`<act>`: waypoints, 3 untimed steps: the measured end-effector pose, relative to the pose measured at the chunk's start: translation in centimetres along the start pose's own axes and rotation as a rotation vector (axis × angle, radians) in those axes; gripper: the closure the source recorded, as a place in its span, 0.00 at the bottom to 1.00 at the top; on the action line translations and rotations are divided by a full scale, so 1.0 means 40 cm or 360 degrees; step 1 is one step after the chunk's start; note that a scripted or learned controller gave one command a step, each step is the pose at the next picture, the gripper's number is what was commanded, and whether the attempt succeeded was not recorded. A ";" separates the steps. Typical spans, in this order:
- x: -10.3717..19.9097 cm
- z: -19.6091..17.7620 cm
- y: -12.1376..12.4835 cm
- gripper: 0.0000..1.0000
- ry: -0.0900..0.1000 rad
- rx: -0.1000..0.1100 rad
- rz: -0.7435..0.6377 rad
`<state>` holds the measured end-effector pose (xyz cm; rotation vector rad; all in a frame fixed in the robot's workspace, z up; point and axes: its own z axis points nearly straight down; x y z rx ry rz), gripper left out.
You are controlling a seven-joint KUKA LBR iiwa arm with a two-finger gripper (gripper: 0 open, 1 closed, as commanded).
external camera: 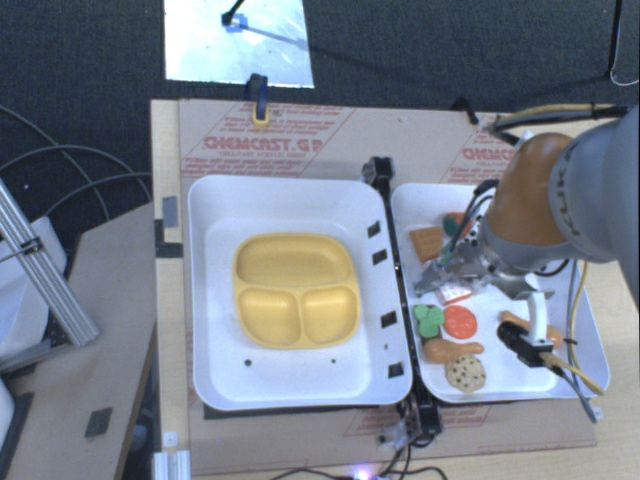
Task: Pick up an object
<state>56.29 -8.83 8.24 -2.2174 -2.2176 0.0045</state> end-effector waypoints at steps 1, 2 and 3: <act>-0.005 -0.123 -0.134 0.00 -0.0002 -0.0009 0.0002; 0.015 -0.001 -0.143 0.00 -0.0001 -0.0011 -0.0002; 0.013 -0.033 -0.139 1.00 -0.0004 -0.0020 0.0000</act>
